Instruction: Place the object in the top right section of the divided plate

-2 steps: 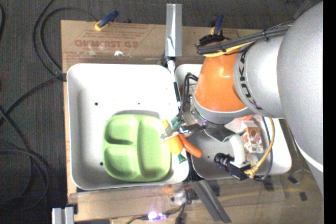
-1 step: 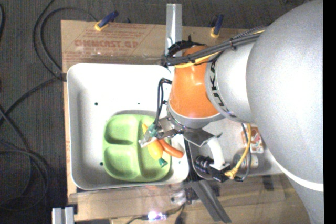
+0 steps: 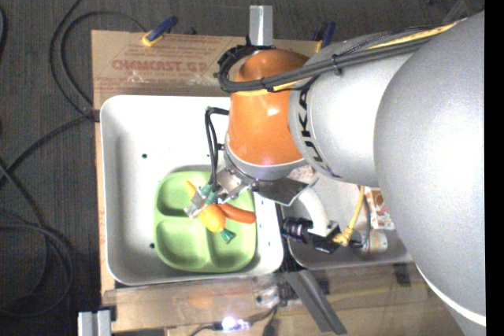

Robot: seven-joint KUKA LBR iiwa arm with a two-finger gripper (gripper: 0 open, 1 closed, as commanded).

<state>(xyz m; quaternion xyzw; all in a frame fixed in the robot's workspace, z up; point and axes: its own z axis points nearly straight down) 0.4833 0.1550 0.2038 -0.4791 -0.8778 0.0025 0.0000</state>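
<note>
You saw gripper (image 3: 206, 199) over green divided plate (image 3: 183, 246) in left bin (image 3: 126, 169); fingers' state couldn't be told. Orange-yellow toy (image 3: 220, 215) lay at plate's 2 o'clock edge; room open toward 9 o'clock.

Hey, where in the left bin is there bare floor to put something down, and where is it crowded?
In the left bin, bare white floor runs along the far wall and down the left wall, beside the green divided plate. It is crowded at the plate's right side, where the gripper hangs over an orange and yellow toy under the arm.
</note>
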